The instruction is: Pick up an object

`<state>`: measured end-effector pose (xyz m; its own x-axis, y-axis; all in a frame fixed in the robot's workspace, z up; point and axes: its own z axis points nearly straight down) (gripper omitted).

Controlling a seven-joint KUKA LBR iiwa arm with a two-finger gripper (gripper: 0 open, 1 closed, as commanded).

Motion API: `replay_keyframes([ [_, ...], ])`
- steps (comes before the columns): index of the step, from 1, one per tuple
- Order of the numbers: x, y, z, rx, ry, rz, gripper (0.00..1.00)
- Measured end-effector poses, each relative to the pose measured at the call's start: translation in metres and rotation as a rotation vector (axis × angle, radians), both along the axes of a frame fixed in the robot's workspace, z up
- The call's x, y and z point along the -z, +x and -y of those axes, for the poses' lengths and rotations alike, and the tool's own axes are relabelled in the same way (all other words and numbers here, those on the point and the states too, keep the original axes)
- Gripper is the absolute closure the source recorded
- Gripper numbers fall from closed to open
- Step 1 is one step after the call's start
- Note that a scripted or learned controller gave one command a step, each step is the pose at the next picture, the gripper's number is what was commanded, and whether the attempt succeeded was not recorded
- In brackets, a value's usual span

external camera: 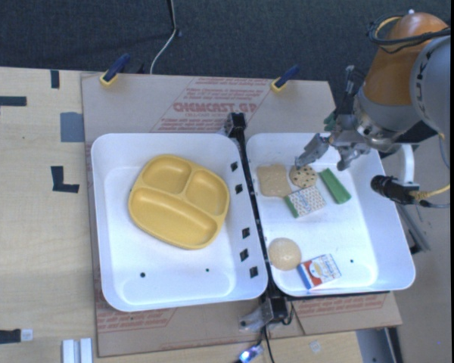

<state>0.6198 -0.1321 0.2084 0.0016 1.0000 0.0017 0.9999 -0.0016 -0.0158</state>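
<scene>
- Arm (408,59) is reaching in from the right and hanging over the far part of the right bin (378,225), probably lining up a grab, since most of the small items are sitting there.
- Gripper (331,151) is hovering just above the cookie (303,176); fingers are spread fairly wide with nothing between them.
- Cookie is looking like the likely target: round, speckled, lying flat, clear on top for a straight-down pinch.
- Tan slice (272,180) is touching the cookie on the side toward the divider (246,203), so it could get nudged.
- Green stick (335,185) is lying just beside the cookie on the other side, tilted.
- Patterned packet (306,200) is sitting just nearer than the cookie, green edge showing.
- Round bun (284,253) is resting well nearer than the cookie, close to the divider.
- Red-blue carton (319,270) is lying just beside the bun, by the near rim.
- Left bin (113,271) is holding one yellow tray (180,200), three sections, well apart from the cookie.
</scene>
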Motion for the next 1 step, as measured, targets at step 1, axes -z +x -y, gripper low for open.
replay_keyframes([
  [1, -0.0092, 0.0027, -0.0005, -0.003, -0.002, 0.014, 0.0],
])
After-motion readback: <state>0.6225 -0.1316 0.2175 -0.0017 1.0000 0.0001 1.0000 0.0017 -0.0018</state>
